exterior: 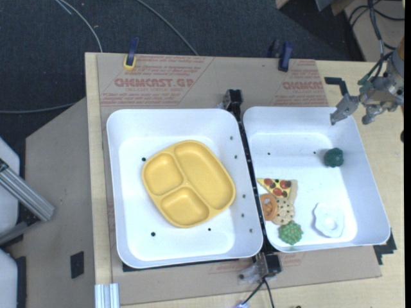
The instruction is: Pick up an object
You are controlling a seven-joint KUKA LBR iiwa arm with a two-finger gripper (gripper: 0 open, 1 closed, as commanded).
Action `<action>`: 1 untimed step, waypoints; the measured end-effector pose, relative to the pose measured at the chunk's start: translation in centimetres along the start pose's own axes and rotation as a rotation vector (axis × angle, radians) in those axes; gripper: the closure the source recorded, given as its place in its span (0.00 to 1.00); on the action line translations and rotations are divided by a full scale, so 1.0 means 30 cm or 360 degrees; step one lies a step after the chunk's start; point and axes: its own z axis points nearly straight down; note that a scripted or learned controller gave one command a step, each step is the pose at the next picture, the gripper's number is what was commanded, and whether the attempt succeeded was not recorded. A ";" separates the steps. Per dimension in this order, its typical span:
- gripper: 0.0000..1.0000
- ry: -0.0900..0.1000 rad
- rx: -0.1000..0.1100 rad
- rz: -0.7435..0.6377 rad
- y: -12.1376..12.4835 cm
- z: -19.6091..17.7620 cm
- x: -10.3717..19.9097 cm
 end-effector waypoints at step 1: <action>0.00 0.0000 0.0000 0.0000 0.000 0.000 0.000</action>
